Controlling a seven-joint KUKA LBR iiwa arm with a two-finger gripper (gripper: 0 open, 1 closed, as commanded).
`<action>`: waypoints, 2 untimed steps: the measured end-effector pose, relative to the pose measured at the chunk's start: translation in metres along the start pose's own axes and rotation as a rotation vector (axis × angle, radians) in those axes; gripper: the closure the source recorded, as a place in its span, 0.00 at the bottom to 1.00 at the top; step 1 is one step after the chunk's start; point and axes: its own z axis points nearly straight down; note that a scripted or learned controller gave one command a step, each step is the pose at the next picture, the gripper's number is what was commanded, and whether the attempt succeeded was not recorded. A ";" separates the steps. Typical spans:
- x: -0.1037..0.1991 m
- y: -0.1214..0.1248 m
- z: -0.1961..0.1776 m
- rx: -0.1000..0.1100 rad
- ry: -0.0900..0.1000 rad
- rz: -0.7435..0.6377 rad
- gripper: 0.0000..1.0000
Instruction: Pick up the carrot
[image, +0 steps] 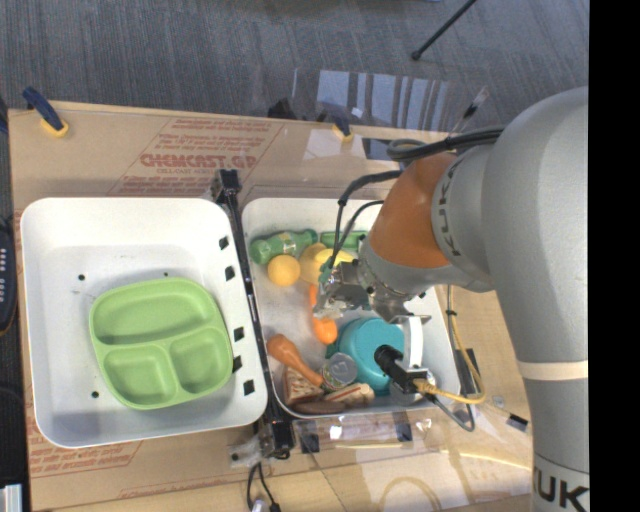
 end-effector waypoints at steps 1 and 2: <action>0.085 0.015 -0.077 -0.006 0.004 -0.070 1.00; 0.075 0.046 -0.074 0.002 -0.001 0.344 1.00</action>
